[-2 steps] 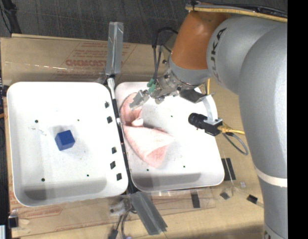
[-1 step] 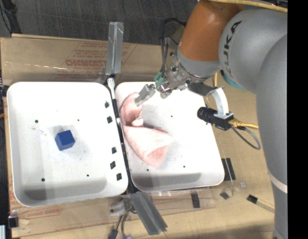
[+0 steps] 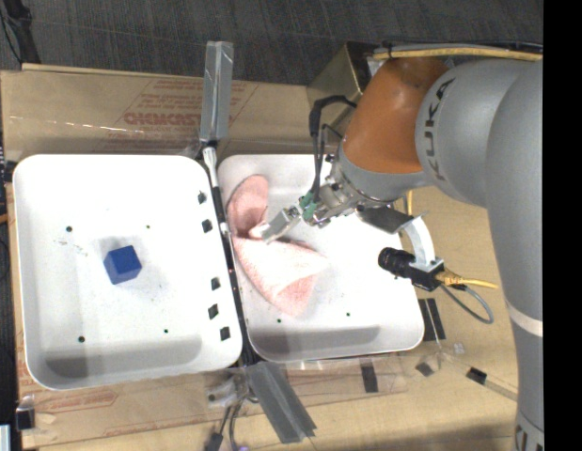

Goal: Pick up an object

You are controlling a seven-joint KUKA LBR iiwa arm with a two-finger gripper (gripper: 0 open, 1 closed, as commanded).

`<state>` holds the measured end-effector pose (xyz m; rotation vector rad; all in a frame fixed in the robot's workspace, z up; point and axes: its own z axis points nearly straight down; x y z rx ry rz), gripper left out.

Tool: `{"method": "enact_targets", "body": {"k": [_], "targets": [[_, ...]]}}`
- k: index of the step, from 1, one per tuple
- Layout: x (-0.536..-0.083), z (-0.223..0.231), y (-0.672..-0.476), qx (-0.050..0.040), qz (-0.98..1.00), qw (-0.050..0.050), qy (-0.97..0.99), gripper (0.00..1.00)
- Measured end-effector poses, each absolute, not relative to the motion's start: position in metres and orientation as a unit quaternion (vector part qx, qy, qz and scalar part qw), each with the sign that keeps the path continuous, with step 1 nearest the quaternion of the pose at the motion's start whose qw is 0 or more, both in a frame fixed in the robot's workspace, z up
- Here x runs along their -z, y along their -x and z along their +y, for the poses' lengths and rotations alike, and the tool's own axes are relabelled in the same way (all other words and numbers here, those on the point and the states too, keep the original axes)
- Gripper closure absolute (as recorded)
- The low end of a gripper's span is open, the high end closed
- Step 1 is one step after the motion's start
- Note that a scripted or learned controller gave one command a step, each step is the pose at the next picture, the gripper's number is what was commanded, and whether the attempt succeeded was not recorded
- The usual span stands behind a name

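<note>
In the right bin, the gripper rests on the pink cloth; I cannot tell the jaws' state. Next, probably a careful lift.

Gripper down on pink cloth in right bin, near divider; blue cube alone in left bin; grey arm over right bin
</note>
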<state>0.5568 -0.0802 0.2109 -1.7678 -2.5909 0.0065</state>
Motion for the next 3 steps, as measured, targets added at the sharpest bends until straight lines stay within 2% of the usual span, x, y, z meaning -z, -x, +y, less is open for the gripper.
{"method": "enact_targets", "body": {"k": [1,2,3], "targets": [[-0.142,-0.123,-0.584,-0.0019,-0.831,0.003,0.556,0.00],[-0.092,-0.133,-0.585,0.0002,-0.844,0.001,0.536,0.00],[-0.101,-0.132,-0.586,0.0003,-0.845,0.003,0.535,1.00]]}}
